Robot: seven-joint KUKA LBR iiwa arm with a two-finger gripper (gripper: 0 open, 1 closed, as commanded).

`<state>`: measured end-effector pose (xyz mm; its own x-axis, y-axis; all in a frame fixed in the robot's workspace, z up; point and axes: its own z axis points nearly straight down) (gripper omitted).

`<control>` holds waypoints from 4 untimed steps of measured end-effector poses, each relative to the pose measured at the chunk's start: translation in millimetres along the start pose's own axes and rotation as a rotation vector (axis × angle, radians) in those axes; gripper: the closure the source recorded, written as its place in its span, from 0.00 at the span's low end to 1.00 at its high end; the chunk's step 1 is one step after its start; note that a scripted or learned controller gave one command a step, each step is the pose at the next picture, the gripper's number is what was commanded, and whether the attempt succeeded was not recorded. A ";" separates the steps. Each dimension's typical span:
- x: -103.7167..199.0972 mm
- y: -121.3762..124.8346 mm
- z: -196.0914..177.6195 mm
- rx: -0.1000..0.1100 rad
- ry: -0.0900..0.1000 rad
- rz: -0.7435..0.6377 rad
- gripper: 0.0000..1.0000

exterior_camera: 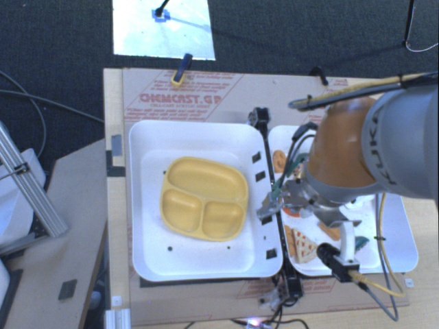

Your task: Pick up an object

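Overhead, KUKA arm (384, 142) above right bin (405, 249), yellow divided tray (204, 197) in left bin (147, 252), board (180, 98) reading "CHEMCAST GP"

Even, bright light — soft, grainy focus

Two shallow white bins: left bin (147, 184) and right bin (405, 249). One yellow tray (204, 197) with three compartments lies in the left. Several small items (300, 244) occupy the right; exact count obscured by one arm (370, 149).
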<state>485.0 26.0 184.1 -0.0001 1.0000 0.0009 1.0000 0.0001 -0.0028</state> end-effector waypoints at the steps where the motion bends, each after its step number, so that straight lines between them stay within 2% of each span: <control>1: 0.4 2.8 -10.9 -0.006 0.000 -0.001 1.00; 2: 36.3 2.4 -53.9 -0.008 0.001 -0.008 1.00; 3: 20.6 2.9 -174.2 -0.018 0.001 -0.004 1.00; 4: 51.0 2.4 -11.4 0.012 -0.002 -0.003 1.00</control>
<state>487.3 76.9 195.5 -0.0032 1.0000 -0.0010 0.9999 0.0031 -0.0145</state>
